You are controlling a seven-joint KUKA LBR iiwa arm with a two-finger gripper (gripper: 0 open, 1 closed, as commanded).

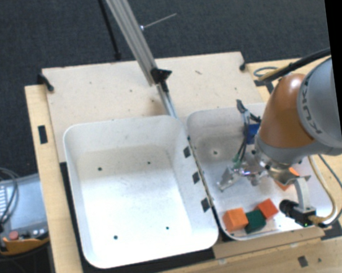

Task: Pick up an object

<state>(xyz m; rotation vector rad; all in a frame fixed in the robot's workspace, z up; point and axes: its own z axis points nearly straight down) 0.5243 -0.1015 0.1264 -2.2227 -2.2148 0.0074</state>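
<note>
My gripper (237, 174) hangs low over the middle of the right bin (203, 136), and nothing shows in it. Along that bin's front wall lie an orange block (234, 218), a dark green block (255, 219) and a smaller orange-red block (267, 208), close together. They sit a short way in front of the gripper and apart from it. A blue object (252, 130) peeks out at the back of the bin beside the arm's orange band. A bit of another orange object (286, 178) shows under the wrist, mostly hidden.
The left bin (134, 187) lies beside the right one, and their walls meet in the middle. A slanted metal pole (136, 40) rises from behind the bins. The bench edge runs close in front of the bins.
</note>
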